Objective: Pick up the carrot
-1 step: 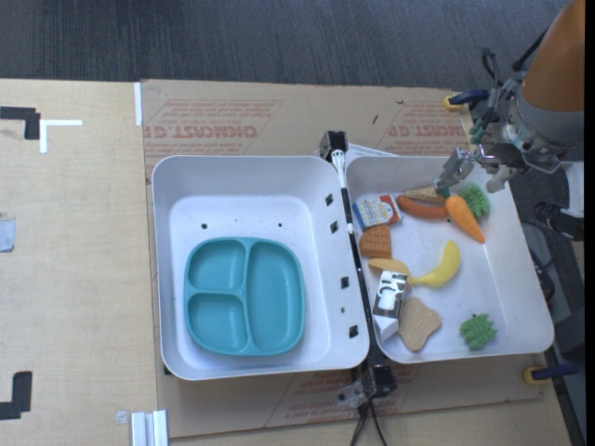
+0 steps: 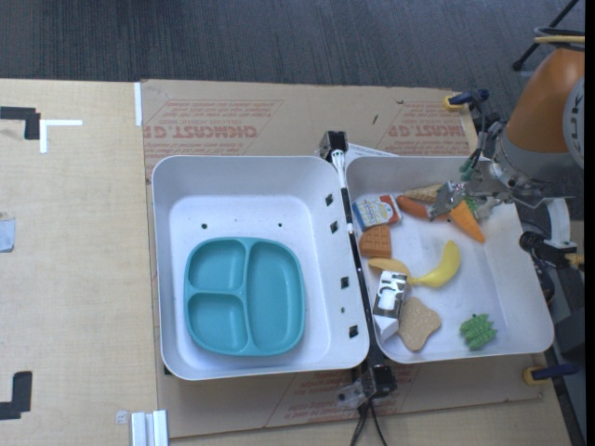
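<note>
we see the hand [image 2: 456, 200] low in the right bin [image 2: 521, 277], right at the carrot [image 2: 468, 221] near the far wall, grip state unclear, so we judge lifting remains.

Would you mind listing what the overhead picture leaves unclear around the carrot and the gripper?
- Gripper: its fingers are small and blurred against the arm's grey wrist, so open or shut is unreadable.
- Orange toy carrot: its top end sits under the gripper; contact cannot be judged.
- Red-orange item beside the carrot: partly covered, identity unclear.
- Small white carton: label too small to read.
- Arm: cut off by the right edge.
</note>
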Robot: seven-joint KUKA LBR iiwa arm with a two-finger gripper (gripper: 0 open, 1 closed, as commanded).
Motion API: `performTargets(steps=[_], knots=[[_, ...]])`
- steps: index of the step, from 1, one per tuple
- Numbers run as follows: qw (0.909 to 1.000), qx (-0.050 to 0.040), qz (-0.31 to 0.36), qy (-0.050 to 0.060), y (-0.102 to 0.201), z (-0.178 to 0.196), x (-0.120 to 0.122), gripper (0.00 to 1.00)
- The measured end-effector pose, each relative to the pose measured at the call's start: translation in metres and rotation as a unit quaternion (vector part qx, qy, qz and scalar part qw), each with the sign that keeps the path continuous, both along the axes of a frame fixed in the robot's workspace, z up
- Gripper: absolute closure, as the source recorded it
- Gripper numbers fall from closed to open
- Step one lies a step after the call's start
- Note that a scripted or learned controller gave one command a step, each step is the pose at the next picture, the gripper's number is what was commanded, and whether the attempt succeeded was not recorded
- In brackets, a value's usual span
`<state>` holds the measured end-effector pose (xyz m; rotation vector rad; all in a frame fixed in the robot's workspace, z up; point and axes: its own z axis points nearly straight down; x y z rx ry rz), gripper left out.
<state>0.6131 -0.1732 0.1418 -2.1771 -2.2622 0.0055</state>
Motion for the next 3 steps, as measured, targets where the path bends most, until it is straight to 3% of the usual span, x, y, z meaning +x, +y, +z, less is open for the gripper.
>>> performTargets(steps=[1,2,3], knots=[[0.9925,0.01,-0.121,-0.002,-0.033,-0.049,0.008,0.0],[0.9929,0.0044,-0.119,-0.002,-0.036,-0.04,0.008,1.0],[0.9998,-0.0005,-0.022,-0.002,0.052,0.034,0.032,1.0]])
